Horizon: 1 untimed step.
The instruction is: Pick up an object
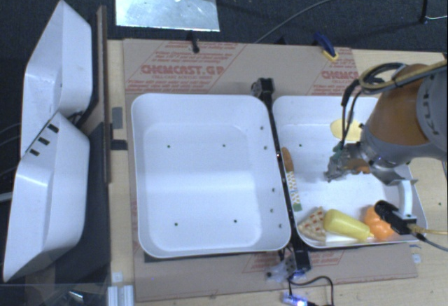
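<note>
- The objects to pick all lay in the right bin (308,103). A pizza-slice toy (314,223) sat in its near left corner. A yellow piece (344,225) lay just beside the toy along the near wall, and an orange piece (376,226) touched the far end of the yellow piece.
- A brown stick (287,158) and a pale striped strip (295,194) lay end to end against the right bin's left wall. A pale yellow thing (339,128) rested near the far wall, partly behind the arm (399,122).
- The gripper (334,173) hung low over the bare middle of the right bin, apart from every object. Nothing showed in its grasp, and whether it was spread or closed could not be told.
- By my reading the pick was not yet done: no object was lifted, so approach, grasp and lift all remained.
- The middle of the right bin was open floor, which gave room to descend. The three pieces along the near wall were crowded together and close to the rim, so a grasp there looked tight, and the stick and strip hugged the left wall.
- The left bin (203,157) lay alongside, its right wall touching the right bin's left wall.
</note>
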Motion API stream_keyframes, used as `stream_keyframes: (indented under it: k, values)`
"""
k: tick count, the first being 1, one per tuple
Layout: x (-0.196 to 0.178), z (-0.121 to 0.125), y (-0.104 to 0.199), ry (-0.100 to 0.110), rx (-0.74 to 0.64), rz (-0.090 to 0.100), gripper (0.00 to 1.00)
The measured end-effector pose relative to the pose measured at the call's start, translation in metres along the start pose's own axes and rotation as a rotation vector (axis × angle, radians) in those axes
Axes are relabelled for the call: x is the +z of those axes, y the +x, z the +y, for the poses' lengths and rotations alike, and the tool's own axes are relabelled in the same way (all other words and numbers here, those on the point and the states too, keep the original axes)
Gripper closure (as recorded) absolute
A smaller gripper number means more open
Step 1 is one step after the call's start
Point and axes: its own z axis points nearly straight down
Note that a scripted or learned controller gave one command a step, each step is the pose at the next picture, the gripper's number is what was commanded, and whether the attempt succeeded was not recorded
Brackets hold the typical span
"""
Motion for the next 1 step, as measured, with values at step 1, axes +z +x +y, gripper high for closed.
stream_keyframes:
  k: [1]
  values:
    - [-0.0423, 0.0011, -0.0019, -0.003, -0.001, -0.001, 1.00]
